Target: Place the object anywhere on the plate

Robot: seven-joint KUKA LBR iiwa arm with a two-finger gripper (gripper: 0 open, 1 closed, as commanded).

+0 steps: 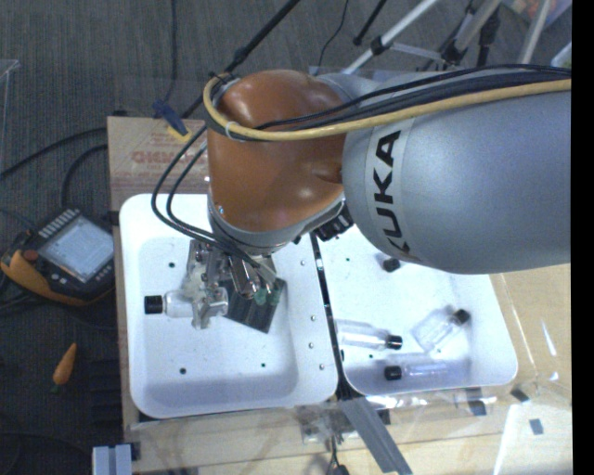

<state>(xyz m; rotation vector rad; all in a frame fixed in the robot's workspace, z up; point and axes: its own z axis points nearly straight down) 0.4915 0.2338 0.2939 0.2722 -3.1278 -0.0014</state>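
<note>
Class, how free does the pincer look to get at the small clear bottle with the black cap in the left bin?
Probably yes. The pincer hangs right over the bottle in the left bin, with nothing between them. The other bottles lie apart in the right bin.

Dark grey carpet point(56, 93) covers the floor at the far and left sides, crossed by loose black cables point(65, 153). A handheld control pad point(65, 252) with a pale screen lies at the left — an orange tool point(63, 364) nearer. Far right, white tripod legs point(436, 28) slant across. The pale wooden tabletop point(548, 408) shows near right.
</note>
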